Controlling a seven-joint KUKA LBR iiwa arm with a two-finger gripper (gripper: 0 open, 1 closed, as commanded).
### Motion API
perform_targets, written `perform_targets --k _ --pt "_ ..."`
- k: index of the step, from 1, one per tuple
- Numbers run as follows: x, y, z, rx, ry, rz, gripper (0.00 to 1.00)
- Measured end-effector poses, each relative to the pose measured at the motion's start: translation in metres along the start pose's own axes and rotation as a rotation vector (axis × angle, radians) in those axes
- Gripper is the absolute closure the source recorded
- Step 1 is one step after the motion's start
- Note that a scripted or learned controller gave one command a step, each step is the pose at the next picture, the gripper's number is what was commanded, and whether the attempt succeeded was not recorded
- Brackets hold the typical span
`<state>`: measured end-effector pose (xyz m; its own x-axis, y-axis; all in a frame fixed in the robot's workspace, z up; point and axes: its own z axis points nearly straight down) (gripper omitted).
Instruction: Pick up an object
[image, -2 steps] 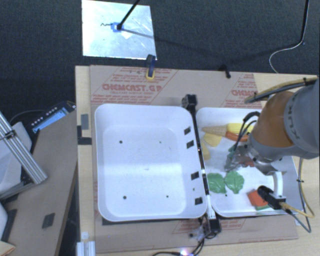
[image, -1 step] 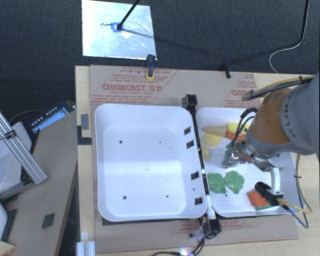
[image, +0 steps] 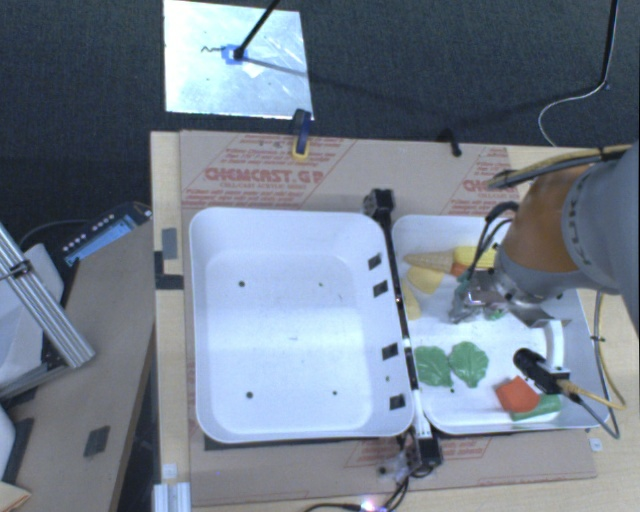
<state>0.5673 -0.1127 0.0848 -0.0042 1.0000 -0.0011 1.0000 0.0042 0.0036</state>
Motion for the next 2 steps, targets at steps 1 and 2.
perform_targets --k 1,2 --pt "0.004 0.065 -0.049 -0.007 -0.001 -0.002 1.00" --pt "0.060 0.082 -0.189 -0.016 0.002 -0.008 1.00"
